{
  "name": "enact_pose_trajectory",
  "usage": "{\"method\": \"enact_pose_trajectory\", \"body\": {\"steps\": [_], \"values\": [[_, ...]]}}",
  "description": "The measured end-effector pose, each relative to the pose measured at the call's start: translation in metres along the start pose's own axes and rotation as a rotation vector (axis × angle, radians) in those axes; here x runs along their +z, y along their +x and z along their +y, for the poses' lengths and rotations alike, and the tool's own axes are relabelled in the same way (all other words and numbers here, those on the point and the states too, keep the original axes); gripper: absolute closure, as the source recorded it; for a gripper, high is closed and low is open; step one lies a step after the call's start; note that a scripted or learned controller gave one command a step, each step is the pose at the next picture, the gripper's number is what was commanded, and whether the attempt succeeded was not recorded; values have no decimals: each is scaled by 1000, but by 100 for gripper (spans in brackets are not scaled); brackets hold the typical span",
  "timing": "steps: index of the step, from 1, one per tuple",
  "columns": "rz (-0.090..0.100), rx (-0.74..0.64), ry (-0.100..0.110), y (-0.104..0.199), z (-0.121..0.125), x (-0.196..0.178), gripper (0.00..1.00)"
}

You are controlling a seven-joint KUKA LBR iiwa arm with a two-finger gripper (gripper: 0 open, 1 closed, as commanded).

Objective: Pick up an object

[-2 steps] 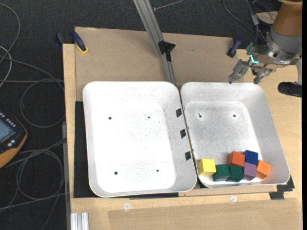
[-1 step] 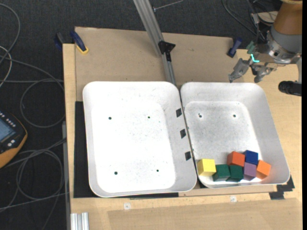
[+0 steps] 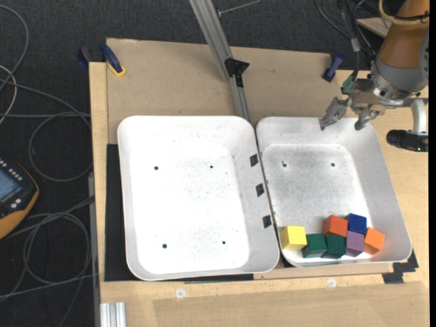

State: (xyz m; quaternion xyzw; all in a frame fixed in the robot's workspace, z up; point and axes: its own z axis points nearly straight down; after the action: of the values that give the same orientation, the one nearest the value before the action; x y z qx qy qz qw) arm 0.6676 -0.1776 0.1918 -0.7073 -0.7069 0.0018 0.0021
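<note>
Camera view: my gripper [image 3: 347, 117] hangs over far rim of right bin [image 3: 381, 176], fingers spread, nothing between them. Blocks cluster at near edge of right bin, well apart from me: yellow block [image 3: 294, 236], dark green blocks [image 3: 324, 245], red-orange block [image 3: 334, 225], blue block [image 3: 356, 222], purple block [image 3: 355, 240], orange block [image 3: 374, 239], packed touching. Left bin [image 3: 136, 182] alongside.
</note>
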Motion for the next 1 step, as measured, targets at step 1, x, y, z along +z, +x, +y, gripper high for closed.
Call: {"method": "enact_pose_trajectory", "body": {"steps": [1], "values": [[1, -1, 2, -2, 2, 63, 0]]}}
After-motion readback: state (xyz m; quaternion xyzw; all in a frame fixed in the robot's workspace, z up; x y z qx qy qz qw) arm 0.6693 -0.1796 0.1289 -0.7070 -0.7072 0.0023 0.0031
